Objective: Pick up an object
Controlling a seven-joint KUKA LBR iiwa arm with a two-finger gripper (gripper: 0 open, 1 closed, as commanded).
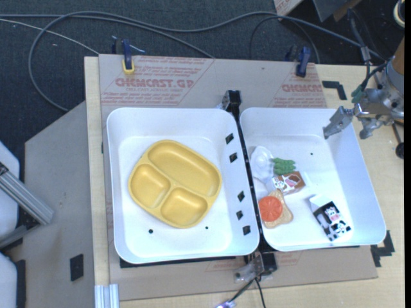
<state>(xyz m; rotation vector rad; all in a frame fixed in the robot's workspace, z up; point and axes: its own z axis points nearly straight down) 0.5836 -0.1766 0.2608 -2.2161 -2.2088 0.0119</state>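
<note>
two white bins (122,172), one yellow tray (174,183), four small items (276,209)

Bench (192,82): brown board with red print, held by two clamps (127,53) at its far edge.
Left bin (122,172): lies on the bench.
Right bin (359,172): lies just beside it, touching along the middle.

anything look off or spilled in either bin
Nothing stands out. The yellow divided plate lies flat in the left bin, turned at a slant. The right bin holds a loose cluster of small items near its left wall and a black-and-white piece apart. No spill or visible damage.
</note>
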